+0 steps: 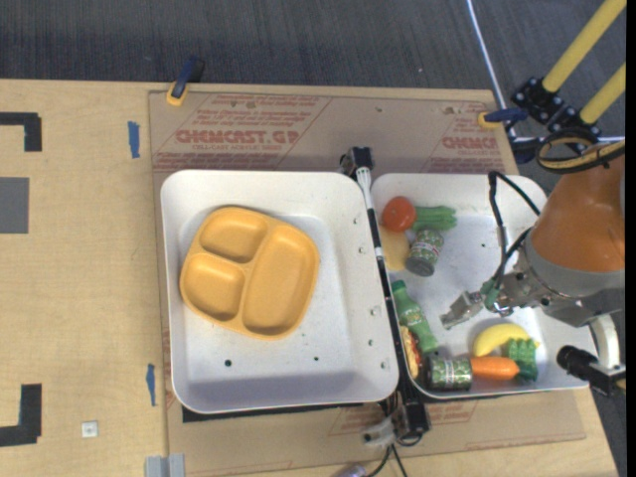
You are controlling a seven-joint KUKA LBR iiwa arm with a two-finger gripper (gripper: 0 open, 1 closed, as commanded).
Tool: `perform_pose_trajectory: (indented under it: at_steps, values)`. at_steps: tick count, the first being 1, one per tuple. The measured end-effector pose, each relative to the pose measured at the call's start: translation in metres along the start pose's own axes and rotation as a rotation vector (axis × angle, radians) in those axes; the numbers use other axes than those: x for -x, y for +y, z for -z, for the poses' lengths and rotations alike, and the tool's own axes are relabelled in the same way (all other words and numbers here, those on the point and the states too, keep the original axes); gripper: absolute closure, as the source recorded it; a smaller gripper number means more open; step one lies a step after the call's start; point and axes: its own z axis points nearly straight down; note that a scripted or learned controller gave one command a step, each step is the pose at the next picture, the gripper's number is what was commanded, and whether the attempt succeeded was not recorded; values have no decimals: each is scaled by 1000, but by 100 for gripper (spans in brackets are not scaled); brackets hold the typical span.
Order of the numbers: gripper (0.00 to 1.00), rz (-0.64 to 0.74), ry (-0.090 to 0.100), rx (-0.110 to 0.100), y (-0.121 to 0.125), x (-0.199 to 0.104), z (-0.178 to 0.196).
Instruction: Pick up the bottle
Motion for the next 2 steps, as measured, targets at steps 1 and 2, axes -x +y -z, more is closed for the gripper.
perform_pose_trajectory:
  at_steps: [1, 2]
  values:
    - [100, -2, -2, 4, 1, 1, 10]
    - [100, 358, -2, 2, 25, 10, -52]
